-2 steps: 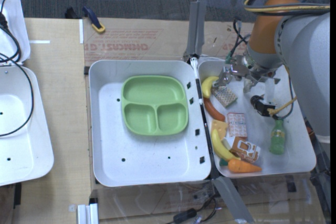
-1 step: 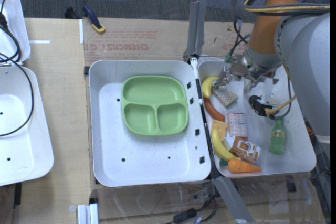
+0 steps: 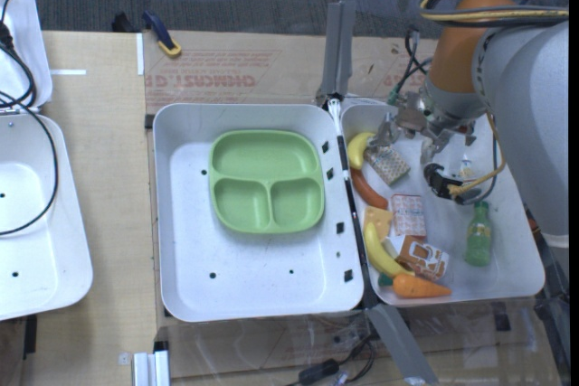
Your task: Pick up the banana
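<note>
Two bananas lie in the right bin. One banana curves along the bin's upper left wall. The other banana lies lower down by the left wall, partly under a packet. My gripper hangs over the bin's upper part, just right of the upper banana and above a grey textured block. It looks open, and I see nothing between its fingers.
The right bin also holds a red sausage, a small packet, a snack box, a carrot and a green bottle. A green divided plate sits in the left bin.
</note>
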`<act>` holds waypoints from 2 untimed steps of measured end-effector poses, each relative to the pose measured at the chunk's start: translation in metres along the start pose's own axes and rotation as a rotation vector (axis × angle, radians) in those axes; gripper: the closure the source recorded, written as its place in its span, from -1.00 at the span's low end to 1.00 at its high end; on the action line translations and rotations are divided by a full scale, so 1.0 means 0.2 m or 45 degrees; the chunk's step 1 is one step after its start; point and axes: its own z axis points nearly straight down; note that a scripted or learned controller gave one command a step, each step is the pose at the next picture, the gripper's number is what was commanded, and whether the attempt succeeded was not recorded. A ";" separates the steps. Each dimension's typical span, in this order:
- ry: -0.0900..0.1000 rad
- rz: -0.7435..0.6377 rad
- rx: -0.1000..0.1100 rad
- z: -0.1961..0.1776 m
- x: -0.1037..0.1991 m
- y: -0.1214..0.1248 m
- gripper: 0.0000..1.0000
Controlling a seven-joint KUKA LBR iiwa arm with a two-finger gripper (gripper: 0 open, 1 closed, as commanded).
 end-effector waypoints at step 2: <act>0.003 -0.002 -0.016 -0.04 0.01 0.01 -1.00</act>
